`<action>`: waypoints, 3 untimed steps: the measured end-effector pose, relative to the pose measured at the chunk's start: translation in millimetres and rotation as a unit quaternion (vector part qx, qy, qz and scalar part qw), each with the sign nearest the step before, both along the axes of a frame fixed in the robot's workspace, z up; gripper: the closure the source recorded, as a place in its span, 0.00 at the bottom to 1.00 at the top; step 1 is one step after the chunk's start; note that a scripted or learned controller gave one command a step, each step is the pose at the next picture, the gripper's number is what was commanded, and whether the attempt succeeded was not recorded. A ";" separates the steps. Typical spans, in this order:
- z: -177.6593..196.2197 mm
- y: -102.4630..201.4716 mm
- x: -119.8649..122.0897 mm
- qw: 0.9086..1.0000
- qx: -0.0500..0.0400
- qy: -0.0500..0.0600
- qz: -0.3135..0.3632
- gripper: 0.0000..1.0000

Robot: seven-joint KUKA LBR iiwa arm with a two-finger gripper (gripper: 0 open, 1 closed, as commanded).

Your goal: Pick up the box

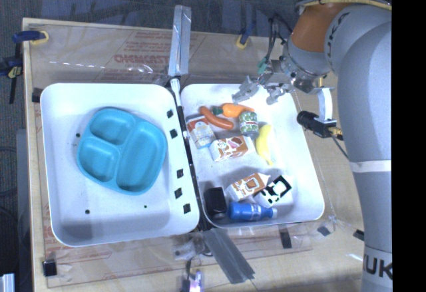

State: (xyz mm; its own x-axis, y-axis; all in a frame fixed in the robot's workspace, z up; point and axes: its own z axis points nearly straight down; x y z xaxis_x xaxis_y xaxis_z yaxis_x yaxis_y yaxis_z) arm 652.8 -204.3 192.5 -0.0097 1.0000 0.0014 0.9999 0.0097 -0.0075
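The pick has not begun, as far as the view shows: nothing is lifted, and everything lies on the floor of the right bin (303,151). The jaws (259,89) hover at the bin's upper edge, right of the frame's centre, spread wide with nothing between them.

Which item counts as the box is a judgement; the likeliest is the small white and brown carton (230,147) lying flat near the bin's middle, just below the sausage (214,118) and carrot (237,110) and beside the banana (265,141). It sits below and slightly left of the jaws, apart from them. A second similar carton (249,185) lies lower in the frame, next to the blue bottle (251,211). Left to do: descend, close, lift. The left bin (60,151) holds a blue tray (122,149).
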 end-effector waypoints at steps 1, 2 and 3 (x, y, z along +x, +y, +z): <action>-75.5 19.4 -36.7 0.997 -0.003 -0.015 -0.072 0.00; -87.0 60.4 -20.9 0.995 -0.001 -0.014 -0.102 0.00; -98.1 70.6 -67.4 0.997 -0.001 -0.008 -0.072 0.00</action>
